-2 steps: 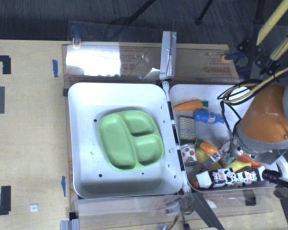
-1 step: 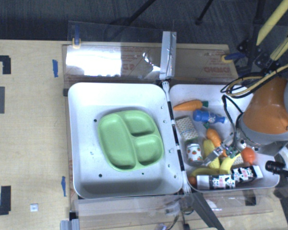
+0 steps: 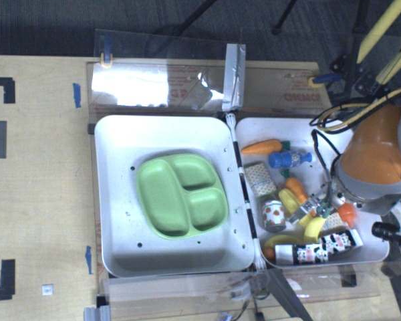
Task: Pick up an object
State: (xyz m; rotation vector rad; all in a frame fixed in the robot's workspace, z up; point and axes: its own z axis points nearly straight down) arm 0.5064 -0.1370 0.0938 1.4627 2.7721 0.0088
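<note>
My gripper [image 3: 316,206] hangs low in the right bin [image 3: 301,127], among a heap of small toys. Its tip is right over a yellow banana-shaped piece [image 3: 313,227] and next to a yellow and orange block [image 3: 293,196]. An orange carrot [image 3: 260,148] and a blue bottle [image 3: 285,159] lie at the bin's back. A checkered pad [image 3: 259,178] and a small white can with red spots [image 3: 273,213] sit to the left. Along the front wall lies a black and white cow-patterned bottle [image 3: 317,249]. An orange ball [image 3: 347,213] peeks out beside the wrist.
The left bin [image 3: 113,179] holds a green divided plate [image 3: 182,194]. A clear panel [image 3: 234,75] stands upright behind the wall between the bins. The arm's orange band [image 3: 379,151] and black cables [image 3: 331,122] hang over the right bin's far right side.
</note>
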